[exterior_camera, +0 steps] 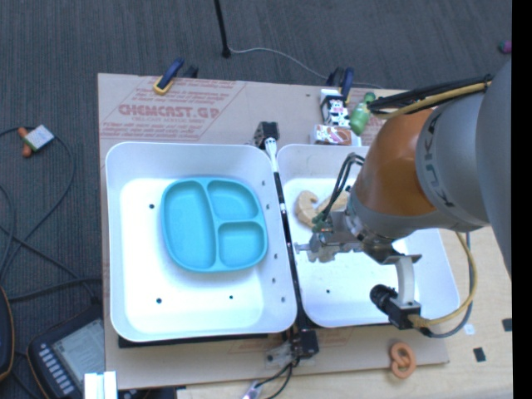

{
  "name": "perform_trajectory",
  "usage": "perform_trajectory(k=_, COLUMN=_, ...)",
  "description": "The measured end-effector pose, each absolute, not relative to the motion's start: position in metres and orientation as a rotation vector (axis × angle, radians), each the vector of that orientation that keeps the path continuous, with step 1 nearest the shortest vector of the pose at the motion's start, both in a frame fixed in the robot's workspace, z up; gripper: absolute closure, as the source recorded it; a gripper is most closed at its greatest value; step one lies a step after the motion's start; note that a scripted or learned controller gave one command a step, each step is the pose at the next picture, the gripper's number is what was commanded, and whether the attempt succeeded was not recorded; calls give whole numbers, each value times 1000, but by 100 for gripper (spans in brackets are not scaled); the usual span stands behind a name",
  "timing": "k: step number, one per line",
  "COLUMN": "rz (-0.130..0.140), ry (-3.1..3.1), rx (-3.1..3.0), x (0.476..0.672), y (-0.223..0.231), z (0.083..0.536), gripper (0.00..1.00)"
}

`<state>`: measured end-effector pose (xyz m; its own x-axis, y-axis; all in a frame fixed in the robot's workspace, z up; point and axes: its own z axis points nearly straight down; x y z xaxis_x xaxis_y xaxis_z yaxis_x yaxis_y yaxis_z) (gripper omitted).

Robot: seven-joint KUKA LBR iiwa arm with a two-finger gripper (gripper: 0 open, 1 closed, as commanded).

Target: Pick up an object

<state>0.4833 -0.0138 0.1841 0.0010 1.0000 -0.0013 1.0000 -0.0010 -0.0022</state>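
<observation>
A tan, pretzel-shaped object [305,207] lies in the right bin [332,302], near its left wall and partly hidden by the arm. My gripper [322,248] hangs over the right bin just below that object, at the end of the grey arm with the orange band [399,173]. The wrist covers the fingers from above, so whether anything sits between them is hidden. A blue three-compartment tray [214,224] rests in the left bin [133,223].
Clamps and a green-capped item [359,116] sit at the back edge of the cardboard. An orange ring [402,359] lies on the board in front of the right bin. Cables run over the carpet at the left.
</observation>
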Motion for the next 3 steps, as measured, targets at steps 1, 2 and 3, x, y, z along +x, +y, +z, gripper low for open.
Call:
perform_trajectory(k=1, rz=4, ry=-2220, rx=-2222, x=483, y=-14, z=184, gripper=0)
perform_trajectory(k=2, rz=4, ry=-2220, rx=-2222, x=483, y=-14, z=184, gripper=0)
perform_trajectory(k=3, rz=5, ry=-2220, rx=-2224, x=535, y=-139, z=95, gripper=0)
